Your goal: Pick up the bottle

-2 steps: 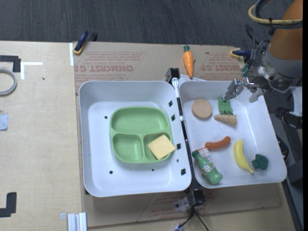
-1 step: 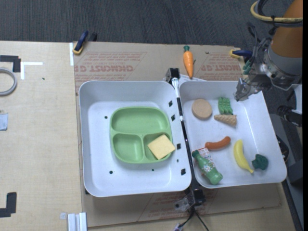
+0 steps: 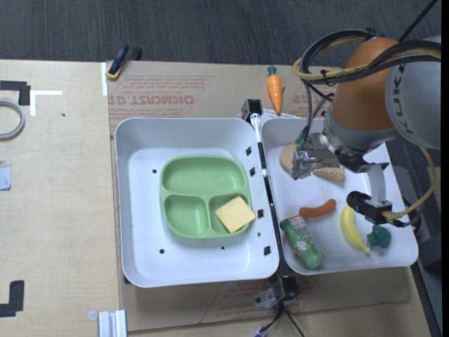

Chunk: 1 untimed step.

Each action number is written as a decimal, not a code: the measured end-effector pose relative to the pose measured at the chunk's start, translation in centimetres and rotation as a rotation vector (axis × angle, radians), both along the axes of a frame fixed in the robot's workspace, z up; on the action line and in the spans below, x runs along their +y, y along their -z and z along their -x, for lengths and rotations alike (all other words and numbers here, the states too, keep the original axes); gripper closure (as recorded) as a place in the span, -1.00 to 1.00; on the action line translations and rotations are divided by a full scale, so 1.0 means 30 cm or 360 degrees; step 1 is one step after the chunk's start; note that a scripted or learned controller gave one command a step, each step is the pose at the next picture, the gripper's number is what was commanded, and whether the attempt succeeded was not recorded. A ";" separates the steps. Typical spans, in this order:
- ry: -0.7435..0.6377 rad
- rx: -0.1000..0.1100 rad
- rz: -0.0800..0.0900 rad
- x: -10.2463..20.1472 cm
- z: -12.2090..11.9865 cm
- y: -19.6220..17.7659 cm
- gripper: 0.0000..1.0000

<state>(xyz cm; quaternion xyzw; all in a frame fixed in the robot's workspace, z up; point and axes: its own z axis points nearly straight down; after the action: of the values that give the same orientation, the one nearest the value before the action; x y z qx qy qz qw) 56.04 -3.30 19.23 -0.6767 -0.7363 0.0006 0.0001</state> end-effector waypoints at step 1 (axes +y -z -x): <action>-0.0304 0.0001 -0.0001 0.080 0.256 -0.126 1.00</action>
<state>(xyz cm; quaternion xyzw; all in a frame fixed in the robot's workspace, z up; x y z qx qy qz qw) 48.36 -0.90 23.01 -0.6033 -0.7975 0.0006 0.0005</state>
